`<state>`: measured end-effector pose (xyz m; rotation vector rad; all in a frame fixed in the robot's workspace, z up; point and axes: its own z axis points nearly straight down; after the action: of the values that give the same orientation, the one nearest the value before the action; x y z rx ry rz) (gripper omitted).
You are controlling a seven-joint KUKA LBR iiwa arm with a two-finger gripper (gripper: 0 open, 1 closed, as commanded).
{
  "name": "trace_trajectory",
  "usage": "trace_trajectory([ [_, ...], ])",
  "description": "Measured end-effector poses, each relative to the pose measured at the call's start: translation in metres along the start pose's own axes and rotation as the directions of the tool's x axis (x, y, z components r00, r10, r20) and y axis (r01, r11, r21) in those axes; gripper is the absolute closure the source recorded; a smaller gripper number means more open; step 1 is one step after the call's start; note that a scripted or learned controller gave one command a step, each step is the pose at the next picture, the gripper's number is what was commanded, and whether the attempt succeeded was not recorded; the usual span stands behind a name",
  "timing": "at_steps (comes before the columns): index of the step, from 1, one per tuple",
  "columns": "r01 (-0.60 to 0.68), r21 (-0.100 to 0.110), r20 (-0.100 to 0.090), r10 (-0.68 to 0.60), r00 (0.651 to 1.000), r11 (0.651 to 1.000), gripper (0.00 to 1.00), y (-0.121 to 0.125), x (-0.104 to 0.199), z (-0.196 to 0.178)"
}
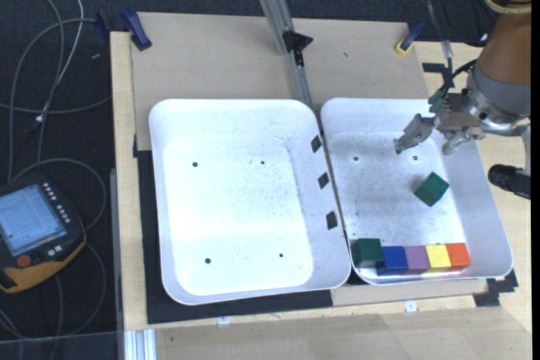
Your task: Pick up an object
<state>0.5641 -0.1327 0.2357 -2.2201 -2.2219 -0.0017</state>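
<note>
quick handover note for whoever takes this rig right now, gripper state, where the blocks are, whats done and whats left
Gripper: open, holding nothing, above the right bin, up and a little right of the loose green block.
Loose green block: tilted, alone mid-bin.
Row along the bin's near edge: dark green, blue, purple, yellow, orange blocks.
Done: nothing picked yet.
Left: descend, close on a block, lift; the loose green one looks easiest.

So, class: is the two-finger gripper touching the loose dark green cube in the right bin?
Apart. The camera view shows white bin floor between the gripper and the cube.
</note>
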Motion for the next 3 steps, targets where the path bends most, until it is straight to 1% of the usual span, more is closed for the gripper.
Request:
trace_trajectory([
  [1, -0.007, 0.009, 0.001, 0.007, 1.000, 1.000, 0.00, -0.036, -0.060, 0.069],
  [2, -0.001, -0.002, 0.004, 0.001, 1.000, 1.000, 0.00, -0.001, -0.075, 0.138],
  [3, 0.001, 0.004, -0.003, -0.001, 1.000, 1.000, 0.00, -0.021, -0.038, 0.136],
])
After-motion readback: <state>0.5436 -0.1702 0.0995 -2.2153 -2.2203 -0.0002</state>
